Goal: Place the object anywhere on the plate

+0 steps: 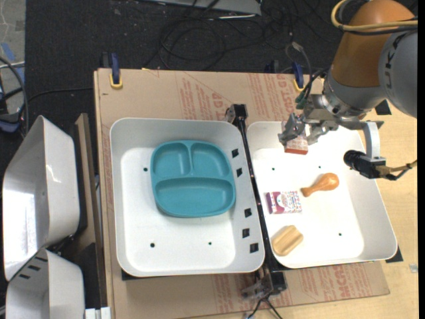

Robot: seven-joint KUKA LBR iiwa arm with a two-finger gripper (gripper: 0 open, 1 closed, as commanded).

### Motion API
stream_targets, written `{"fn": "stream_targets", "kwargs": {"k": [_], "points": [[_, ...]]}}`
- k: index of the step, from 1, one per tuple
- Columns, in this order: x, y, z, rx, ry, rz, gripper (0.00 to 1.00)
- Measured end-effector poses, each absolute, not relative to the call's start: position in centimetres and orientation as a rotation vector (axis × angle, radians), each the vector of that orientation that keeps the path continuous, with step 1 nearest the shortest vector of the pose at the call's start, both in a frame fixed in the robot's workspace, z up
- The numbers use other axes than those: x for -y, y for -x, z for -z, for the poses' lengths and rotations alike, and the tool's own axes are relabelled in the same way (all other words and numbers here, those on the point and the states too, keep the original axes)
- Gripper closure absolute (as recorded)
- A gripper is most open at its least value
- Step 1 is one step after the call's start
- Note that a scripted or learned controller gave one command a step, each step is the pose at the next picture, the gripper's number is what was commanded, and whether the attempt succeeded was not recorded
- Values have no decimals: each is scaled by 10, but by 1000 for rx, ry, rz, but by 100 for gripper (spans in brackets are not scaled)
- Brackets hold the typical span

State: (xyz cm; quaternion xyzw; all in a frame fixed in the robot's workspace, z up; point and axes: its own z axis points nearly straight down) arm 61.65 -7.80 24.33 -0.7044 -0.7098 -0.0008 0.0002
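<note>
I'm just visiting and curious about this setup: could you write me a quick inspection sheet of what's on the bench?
Surface: cardboard-covered bench bearing a left bin and a right bin.
Job's things: teal plate in the left bin, nothing on it; small reddish object directly under the gripper.
Clutter: wooden pear-shaped piece, pink-and-white carton, tan bread-like piece, all in the right bin.
Grippers: gripper over the right bin's far edge.
Cables: black cables on the floor beyond.
Surroundings: white tubs at left.
</note>
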Motion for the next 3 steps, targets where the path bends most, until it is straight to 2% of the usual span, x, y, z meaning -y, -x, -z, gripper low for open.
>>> {"fn": "stream_targets", "kwargs": {"k": [1,2,3], "points": [[25,-612,-251,2229,2212,1,100],[-21,-598,-243,2227,2212,-3,100],[-74,-592,-250,2230,2211,1,100]]}}
